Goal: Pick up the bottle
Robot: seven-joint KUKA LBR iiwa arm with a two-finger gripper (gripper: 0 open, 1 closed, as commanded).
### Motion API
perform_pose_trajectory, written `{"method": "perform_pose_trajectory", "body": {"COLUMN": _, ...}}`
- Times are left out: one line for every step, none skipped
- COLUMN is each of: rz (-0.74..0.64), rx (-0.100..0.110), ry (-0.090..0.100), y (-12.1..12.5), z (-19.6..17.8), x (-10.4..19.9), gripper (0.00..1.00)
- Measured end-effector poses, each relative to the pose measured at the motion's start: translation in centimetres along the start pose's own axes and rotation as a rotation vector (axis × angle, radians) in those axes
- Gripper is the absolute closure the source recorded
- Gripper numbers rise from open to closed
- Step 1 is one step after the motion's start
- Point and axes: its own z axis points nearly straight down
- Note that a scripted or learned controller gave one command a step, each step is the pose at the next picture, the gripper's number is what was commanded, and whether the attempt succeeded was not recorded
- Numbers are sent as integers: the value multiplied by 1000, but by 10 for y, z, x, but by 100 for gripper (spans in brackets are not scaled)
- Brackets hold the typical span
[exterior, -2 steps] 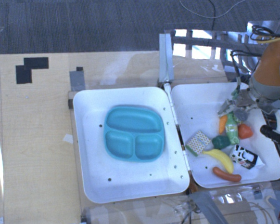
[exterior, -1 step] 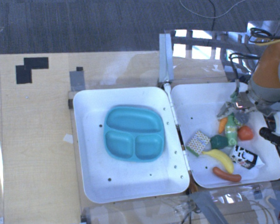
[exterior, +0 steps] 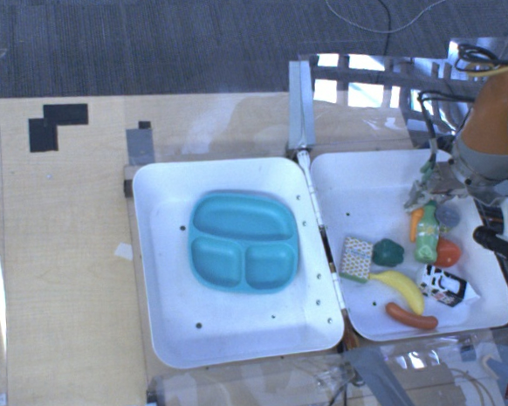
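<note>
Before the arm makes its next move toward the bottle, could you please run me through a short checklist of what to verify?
1. Target located: green plastic bottle lies in the right white bin: ok.
2. Gripper positioned above the bottle's upper end: ok.
3. Bottle between the fingers: cannot tell.
4. Clearance: small orange carrot and red round tomato sit tight against the bottle: not ok.
5. Yellow banana and brown sausage lie apart from the bottle: ok.
6. Blue divided tray in the left white bin, out of the way: ok.
</note>
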Motion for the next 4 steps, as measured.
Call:
{"method": "perform_pose_trajectory", "body": {"rz": 57, "rx": 13, "ry": 3, "y": 44, "z": -89, "x": 37, "gripper": 100}}
{"method": "perform_pose_trajectory", "body": {"rz": -60, "rx": 16, "ry": 5, "y": -24, "z": 14, "x": 21, "gripper": 100}}
{"method": "perform_pose_trajectory", "body": {"rz": -60, "rx": 16, "ry": 5, "y": -24, "z": 14, "x": 21, "gripper": 0}}
{"method": "perform_pose_trajectory", "body": {"rz": 369, "rx": 10, "ry": 3, "y": -98, "z": 12, "x": 70, "gripper": 0}}
